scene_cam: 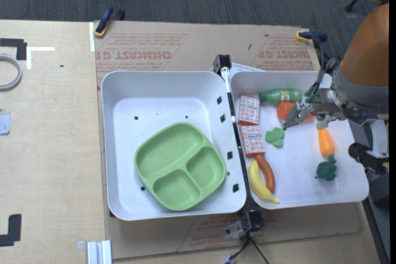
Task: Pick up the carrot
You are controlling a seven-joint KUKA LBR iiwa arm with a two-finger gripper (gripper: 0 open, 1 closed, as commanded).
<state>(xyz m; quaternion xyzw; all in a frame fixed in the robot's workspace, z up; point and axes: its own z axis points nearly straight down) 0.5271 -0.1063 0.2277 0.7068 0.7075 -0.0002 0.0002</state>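
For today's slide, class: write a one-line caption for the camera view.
Pincer hovers in the right bin, beside the carrot; green tray in the left bin.

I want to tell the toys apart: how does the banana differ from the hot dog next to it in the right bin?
The banana is yellow; the hot dog is orange-red. The banana is thicker and strongly curved; the hot dog is slimmer and only slightly bent. The banana reaches nearer the right bin's front rim. Both lie flat, side by side, touching.

Glossy smooth plastic forms the white bins (pixel 111 151), the matt green divided plate (pixel 179 165) and the orange carrot (pixel 326 143), resting on matt brown cardboard (pixel 161 49) over a pale wood-look counter (pixel 49 151).
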